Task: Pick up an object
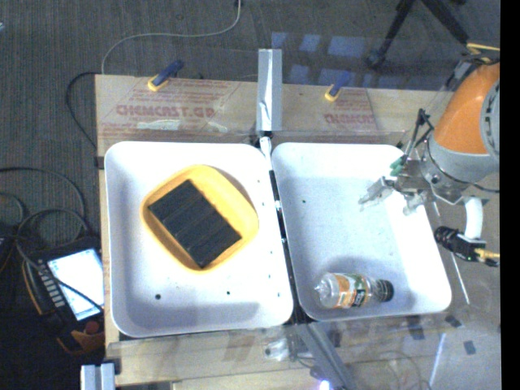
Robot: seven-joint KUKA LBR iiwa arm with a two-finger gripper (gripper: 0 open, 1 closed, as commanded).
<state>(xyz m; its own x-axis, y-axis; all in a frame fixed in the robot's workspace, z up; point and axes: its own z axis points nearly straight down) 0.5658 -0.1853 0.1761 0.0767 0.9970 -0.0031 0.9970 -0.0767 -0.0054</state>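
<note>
Lying near the bin's front, bottle (354,290) seemingly well below claw (388,190).

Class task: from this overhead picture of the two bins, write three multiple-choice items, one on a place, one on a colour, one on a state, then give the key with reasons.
1. Where does the bottle lie?
A. In the left bin, on the tray
B. In the right bin, near its front edge
C. On the floor beside the bench

2. What colour is the rim of the tray in the left bin?
A. Yellow
B. Blue
C. Red

3. How is the bottle posed?
A. Standing upright
B. On its side
C. Held in the end effector

Key: 1 B, since the bottle rests on the white floor of the right bin close to the front wall. 2 A, since a yellow border rings the dark slatted centre. 3 B, since it lies lengthwise with its dark cap pointing right, well apart from the end effector.
</note>
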